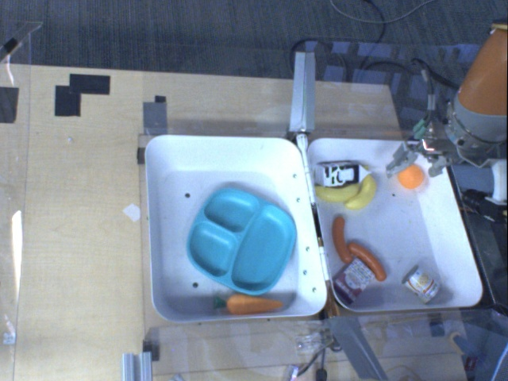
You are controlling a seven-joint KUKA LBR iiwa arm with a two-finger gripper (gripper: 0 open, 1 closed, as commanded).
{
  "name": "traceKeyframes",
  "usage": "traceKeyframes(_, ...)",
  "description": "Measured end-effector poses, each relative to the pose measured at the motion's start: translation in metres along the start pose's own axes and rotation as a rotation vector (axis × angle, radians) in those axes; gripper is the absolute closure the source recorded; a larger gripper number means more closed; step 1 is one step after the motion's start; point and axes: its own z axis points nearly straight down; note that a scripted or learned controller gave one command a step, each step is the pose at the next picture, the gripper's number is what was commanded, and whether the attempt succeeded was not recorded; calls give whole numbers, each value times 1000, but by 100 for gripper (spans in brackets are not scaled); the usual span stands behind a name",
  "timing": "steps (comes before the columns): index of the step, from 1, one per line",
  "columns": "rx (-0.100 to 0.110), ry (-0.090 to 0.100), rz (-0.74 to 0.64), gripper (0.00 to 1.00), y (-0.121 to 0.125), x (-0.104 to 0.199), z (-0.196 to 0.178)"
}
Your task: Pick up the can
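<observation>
Can at the near corner, end effector over the far edge

We saw the can lying in the right bin's near right corner; farther back, the end effector hung with fingers spread wide, just above an orange.

place: robot lab
signs: white bins on wood tabletop, loose cables, grey carpet

Grey arm with an orange band above the wrist.
</observation>
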Motion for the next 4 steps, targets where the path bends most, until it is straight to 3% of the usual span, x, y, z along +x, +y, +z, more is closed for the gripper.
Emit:
traceKeyframes(1, 2, 0, 265, 0, -117, -10, 43)
traceKeyframes(2, 2, 0, 233, 0, -125, -19, 113)
traceKeyframes(3, 0, 0, 458, 0, -109, 3, 80)
traceKeyframes(4, -7, 1, 469, 0, -110, 3, 124)
